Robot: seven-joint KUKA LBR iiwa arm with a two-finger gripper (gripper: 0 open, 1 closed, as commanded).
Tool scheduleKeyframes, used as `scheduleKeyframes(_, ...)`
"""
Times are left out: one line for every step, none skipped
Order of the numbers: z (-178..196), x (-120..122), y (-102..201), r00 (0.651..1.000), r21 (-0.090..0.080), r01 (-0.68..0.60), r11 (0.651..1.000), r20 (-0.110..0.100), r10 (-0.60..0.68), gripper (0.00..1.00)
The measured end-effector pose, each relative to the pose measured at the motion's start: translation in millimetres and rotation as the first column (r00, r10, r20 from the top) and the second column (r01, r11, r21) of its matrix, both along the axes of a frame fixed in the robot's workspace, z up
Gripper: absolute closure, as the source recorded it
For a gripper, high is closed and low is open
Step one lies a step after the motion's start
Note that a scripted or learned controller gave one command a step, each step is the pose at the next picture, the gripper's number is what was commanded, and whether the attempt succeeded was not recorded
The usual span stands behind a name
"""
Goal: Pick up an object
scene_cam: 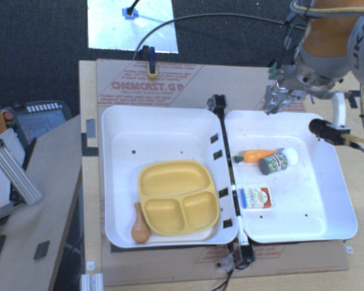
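Overhead, two shallow white bins sit side by side on a cardboard-covered bench. One yellow three-compartment tray (178,196) lies flat in the left bin (118,132), and one tan wooden spoon (139,224) rests just beside the tray's left front corner, bowl end toward the bin's near edge. A row of black clips (222,156) runs down the seam where the two bins meet. Three small items lie in the right bin (333,211): one orange toy carrot (255,156), one small grey bottle with a white cap (277,161) lying on its side and touching the carrot's right end, and one small flat packet printed in white, red and orange (255,197) nearer the front edge, apart from the other two. Behind the bins, one yellow-and-blue clamp (150,63) grips the cardboard's far edge, and a pale square sheet (131,16) lies on the dark floor beyond it. At far right the grey arm with its orange band reaches in, and its gripper (275,99) hangs over the far rim of the right bin, nothing visible between its fingers; whether those fingers are spread or closed cannot be told. The carrot and bottle lie nearer the camera than the gripper, with open bin floor between; the packet lies farther off still.
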State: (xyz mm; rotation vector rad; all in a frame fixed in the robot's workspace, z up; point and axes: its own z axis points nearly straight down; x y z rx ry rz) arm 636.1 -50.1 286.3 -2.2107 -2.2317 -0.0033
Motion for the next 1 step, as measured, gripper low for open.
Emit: scheduleKeyframes(-24.1,0.7,42.4,1.0,0.0,0.001,1.0,-0.001,-0.001,1.0)
